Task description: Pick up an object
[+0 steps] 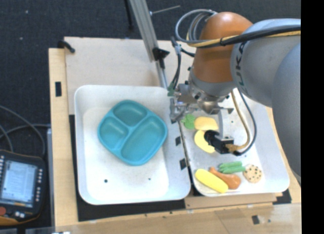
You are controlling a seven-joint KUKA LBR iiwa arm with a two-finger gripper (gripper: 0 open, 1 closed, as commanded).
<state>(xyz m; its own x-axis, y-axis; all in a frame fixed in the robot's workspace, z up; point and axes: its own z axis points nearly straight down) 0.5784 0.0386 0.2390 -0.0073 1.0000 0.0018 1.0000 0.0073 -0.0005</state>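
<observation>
Apparently no object lifted yet. End effector [188, 107] positioned low at left edge of right bin [271, 177], just above yellow toy pieces [205, 124]; finger state cannot be told. Toy banana [210, 181], carrot [226, 177], cookie [252, 173] lying at bin's near end. Grasp and lift judged outstanding.

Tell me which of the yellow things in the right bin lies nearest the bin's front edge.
The long yellow one, lying beside the orange piece. The other two yellow things lie higher up, just under the arm's wrist.
</observation>
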